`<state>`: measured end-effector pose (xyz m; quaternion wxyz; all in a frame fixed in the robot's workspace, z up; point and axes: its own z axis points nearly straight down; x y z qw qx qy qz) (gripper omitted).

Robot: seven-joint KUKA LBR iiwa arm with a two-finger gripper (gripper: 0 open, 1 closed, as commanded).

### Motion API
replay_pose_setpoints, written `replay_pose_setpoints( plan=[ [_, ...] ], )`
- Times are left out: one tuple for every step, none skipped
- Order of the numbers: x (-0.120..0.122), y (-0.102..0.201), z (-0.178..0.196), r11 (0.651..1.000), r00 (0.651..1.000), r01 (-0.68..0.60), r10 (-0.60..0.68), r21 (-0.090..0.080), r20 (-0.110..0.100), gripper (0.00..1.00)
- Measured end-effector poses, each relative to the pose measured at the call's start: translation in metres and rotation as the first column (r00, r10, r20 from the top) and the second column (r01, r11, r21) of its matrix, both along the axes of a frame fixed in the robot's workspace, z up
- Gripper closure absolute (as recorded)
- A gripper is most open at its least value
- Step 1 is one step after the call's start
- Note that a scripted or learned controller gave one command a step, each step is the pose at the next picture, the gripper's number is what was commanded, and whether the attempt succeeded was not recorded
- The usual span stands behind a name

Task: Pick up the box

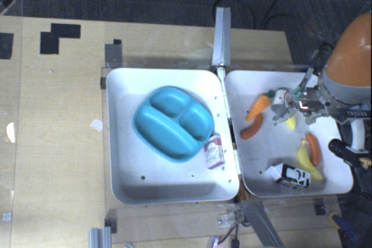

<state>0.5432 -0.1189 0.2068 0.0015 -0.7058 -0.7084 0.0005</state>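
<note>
**Locating the Box Relative to the Gripper**

Left bin: a blue divided tray and a small bottle. Right bin: the box, black and white, lies at the near wall, long axis roughly left-right, slightly tilted. The gripper hovers near the far side beside a carrot, grasping nothing; finger state cannot be determined. The box lies toward the near edge from the gripper, well apart.

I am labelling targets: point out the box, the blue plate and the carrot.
box (294,176), camera view, its dark top face.
blue plate (173,122), camera view, its central divider.
carrot (258,106), camera view, mid-body.
</note>
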Motion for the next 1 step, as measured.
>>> replay_pose_setpoints(
  plan=[
    [-0.0571,0.0110,-0.0983,0.960,0.960,-0.279,0.279,0.002,0.000,0.00]
  ],
)
